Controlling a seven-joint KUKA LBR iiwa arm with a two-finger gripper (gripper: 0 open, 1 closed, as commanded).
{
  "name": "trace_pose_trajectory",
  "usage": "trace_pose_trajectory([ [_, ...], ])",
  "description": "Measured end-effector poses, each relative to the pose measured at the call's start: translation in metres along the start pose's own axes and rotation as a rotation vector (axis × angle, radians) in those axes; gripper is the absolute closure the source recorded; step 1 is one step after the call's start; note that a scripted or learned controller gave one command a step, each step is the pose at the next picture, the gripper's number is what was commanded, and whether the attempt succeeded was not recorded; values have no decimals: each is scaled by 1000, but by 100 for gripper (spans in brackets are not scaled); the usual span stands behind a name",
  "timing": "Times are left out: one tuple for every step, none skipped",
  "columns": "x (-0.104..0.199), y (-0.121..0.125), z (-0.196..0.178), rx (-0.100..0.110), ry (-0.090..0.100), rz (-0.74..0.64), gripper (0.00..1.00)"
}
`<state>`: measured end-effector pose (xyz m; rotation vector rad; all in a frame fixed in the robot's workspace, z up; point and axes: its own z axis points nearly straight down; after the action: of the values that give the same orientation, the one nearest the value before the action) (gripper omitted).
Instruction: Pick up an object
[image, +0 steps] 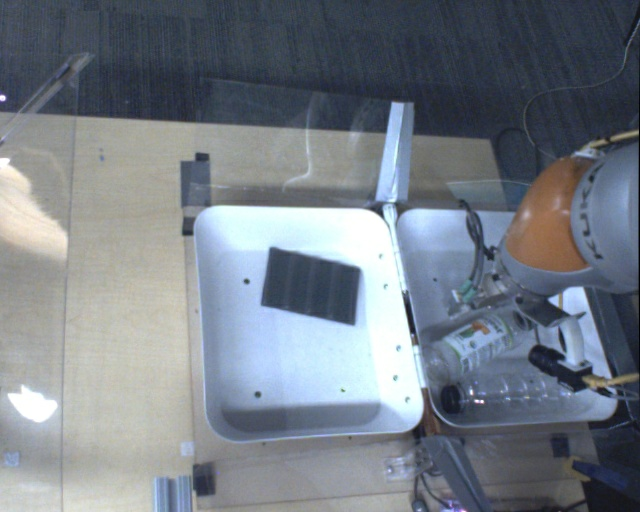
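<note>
The left bin (205, 330), just beside the right bin (430, 250), is the bigger span. It holds one flat dark pad (310, 285), well apart from the right bin's contents. The arm (545, 225) hangs over the right bin's far half, its orange band above the bin's right wall.

Inside the right bin, two plastic bottles lie on their sides. A labelled bottle (482, 340) sits tilted across the bin's middle. A clear bottle (510, 392) lies along the bin's near wall, its black cap (450, 398) pointing to the bin's near-left corner. The two bottles lie just beside each other and may touch.

The gripper (482, 298) sits low in the right bin's middle, just above the upper end of the labelled bottle. The wrist hides most of it, so I cannot tell how wide it stands or whether it has hold of anything. Nothing looks lifted.

I judge the labelled bottle to be the object being tried for. To do this well, the grasp should go across the bottle's width at mid-body, not along its length. The descent should be centred, since a round bottle will roll from a skewed push. A thin plastic wall may also buckle or slip, so a firm, square closure matters. The lift should go straight up, clear of the neighbouring clear bottle.
</note>
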<state>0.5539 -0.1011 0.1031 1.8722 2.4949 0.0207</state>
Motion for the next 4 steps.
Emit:
trace_pose_trajectory([
  [0,0,0,0,0,0,0],
  [-5,42,15,12,4,79,0],
  [-21,-7,13,12,3,95,0],
  [1,55,15,11,5,148,0],
])
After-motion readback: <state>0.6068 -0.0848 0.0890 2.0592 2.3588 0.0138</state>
